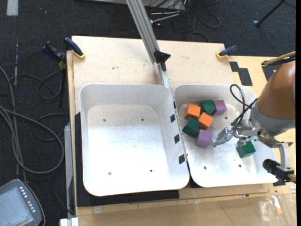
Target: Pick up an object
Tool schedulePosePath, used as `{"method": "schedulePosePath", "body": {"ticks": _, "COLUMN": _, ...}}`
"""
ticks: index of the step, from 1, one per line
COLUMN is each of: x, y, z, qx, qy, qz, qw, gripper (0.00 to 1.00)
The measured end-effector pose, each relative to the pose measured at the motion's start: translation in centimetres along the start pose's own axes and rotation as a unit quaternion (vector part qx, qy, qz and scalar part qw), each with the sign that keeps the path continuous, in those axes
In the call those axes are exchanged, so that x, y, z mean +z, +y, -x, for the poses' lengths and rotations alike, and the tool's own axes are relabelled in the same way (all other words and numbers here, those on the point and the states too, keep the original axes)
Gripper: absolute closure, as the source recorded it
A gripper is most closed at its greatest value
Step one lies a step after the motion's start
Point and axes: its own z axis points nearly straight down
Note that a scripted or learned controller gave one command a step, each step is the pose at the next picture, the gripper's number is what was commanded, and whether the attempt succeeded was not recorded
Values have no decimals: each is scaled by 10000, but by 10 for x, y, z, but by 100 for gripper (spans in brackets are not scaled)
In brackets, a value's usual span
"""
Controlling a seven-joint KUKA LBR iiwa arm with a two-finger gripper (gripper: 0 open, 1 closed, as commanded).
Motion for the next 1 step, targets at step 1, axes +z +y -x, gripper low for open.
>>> {"method": "schedulePosePath", "body": {"ticks": 1, "x": 56, "y": -9, "z": 6, "qx": 4, "qy": 3, "qz": -7, "qw": 10000, "gripper": 0}}
